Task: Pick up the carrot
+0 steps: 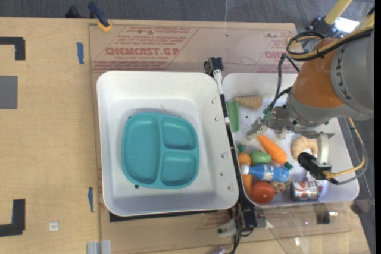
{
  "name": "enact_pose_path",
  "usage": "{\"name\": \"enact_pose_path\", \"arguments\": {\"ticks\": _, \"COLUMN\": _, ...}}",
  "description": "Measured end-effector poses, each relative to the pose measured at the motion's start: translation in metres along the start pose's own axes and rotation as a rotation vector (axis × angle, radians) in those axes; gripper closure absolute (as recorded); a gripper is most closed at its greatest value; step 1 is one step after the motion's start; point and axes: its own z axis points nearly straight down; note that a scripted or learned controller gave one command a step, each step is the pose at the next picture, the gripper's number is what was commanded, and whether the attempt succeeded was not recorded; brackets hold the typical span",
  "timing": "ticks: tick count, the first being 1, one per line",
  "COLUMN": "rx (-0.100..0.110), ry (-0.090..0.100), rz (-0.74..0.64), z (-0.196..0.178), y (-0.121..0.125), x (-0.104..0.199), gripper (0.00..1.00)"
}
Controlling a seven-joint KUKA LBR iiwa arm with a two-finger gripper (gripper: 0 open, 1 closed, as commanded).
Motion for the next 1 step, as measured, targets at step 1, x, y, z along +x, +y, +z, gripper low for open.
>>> {"name": "enact_pose_path", "arguments": {"ticks": 1, "rx": -0.008, "ry": -0.004, "rz": 0.001, "z": -0.0123, "y": 0.0027, "x": -0.0012, "gripper": 1.00}}
